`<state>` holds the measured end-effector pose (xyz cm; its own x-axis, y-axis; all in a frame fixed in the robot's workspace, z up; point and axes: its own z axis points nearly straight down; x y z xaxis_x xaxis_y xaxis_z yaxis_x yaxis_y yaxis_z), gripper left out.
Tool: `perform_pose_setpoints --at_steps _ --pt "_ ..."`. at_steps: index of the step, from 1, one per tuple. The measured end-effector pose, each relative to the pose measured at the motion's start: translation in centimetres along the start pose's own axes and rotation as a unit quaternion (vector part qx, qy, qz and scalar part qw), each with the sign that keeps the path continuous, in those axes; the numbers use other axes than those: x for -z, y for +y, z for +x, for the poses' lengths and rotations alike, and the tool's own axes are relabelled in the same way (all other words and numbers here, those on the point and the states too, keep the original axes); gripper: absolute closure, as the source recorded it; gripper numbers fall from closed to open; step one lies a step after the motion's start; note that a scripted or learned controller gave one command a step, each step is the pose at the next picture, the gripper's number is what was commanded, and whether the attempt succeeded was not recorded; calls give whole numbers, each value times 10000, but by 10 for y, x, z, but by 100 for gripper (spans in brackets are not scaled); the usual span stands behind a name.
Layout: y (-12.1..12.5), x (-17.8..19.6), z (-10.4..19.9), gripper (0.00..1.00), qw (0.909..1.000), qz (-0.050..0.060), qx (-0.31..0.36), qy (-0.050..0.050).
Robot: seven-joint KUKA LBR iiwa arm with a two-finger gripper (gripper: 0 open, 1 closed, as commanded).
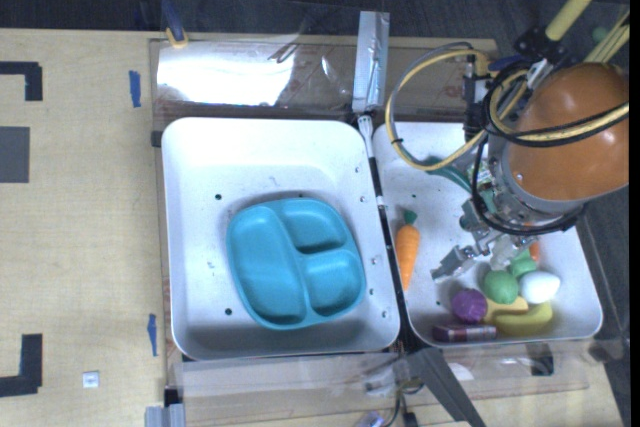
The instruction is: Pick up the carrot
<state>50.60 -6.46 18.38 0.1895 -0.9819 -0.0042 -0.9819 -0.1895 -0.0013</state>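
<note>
Carrot (407,251): orange, green top, upright-ish.

The small orange toy carrot with a green leafy top (407,249) lay in the right-hand shallow white bin (585,315), close against that bin's left wall, just beside the divider between the two bins. It rested flat on the bin floor, lengthwise along the wall, its green top pointing toward the far side and its tapered orange tip toward the near edge. Nothing touched it.
</note>
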Motion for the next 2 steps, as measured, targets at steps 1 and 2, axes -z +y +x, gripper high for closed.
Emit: perform_pose_setpoints --at_steps 1,2 --pt "-50 -84 54 0 9785 -13 2063 -12" --pt "-36 -97 33 0 9074 0 4203 8"
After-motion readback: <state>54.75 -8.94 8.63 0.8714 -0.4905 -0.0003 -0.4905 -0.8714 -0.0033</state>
